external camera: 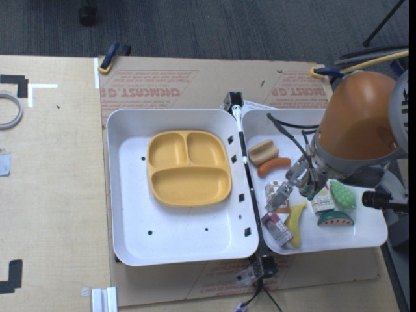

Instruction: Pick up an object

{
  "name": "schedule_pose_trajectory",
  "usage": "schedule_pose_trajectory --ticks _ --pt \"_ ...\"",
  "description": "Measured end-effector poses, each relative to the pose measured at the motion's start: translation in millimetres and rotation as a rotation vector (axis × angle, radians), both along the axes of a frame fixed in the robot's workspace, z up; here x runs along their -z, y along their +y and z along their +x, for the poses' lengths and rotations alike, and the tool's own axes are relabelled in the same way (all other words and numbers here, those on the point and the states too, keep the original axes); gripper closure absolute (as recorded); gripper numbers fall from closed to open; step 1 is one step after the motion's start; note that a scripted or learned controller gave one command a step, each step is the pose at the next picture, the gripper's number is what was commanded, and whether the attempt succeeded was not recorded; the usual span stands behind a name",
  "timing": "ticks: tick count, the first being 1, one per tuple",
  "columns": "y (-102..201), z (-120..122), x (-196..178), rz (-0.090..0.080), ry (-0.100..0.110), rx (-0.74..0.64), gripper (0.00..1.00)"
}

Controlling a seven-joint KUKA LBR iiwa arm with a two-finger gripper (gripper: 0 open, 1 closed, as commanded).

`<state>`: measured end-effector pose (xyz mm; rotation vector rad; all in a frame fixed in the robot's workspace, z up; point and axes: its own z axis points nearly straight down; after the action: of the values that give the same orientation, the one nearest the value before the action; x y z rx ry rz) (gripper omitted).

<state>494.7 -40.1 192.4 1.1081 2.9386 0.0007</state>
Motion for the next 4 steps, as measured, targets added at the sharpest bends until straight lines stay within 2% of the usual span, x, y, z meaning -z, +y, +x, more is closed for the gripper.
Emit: schedule_pose_trajectory --ticks 1,2,3,4 --pt "-58 19 89 0.000 -0.001 -0.093 0.00" --pt "-56 -4 97 -0.002 -0.010 -0.229 0.00" --pt "-57 -13 97 -0.002 -0.010 -0.316 0.00" --pt "-57 -13 97 -0.002 -0.010 -0.316 0.00"
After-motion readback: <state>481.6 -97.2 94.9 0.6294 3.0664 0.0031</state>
